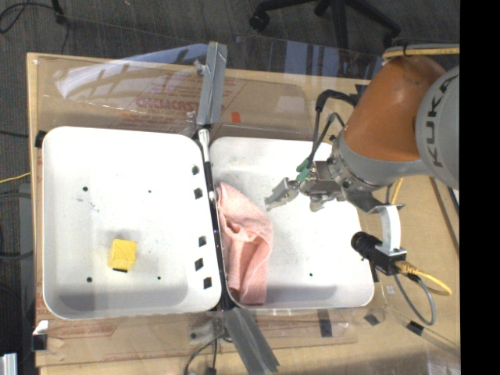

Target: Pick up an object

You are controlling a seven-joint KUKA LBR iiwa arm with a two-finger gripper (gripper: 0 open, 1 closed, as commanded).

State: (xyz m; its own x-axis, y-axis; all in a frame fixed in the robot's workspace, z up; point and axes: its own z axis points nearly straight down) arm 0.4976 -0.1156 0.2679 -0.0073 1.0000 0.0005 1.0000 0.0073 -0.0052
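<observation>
Bench (117,92): two white bins | floor: dark carpet, chair base (328,10)

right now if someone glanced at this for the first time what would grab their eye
The arm's big orange band at the right edge draws the eye first, with the tool reaching out over the right bin. Next is the crumpled pink cloth lying along that bin's left wall. In the left bin, a small yellow block sits alone near the front.

Big letters "KUKA" on the grey arm (437,123). Red print on the clear sheet (168,96), too faint to read.
</observation>
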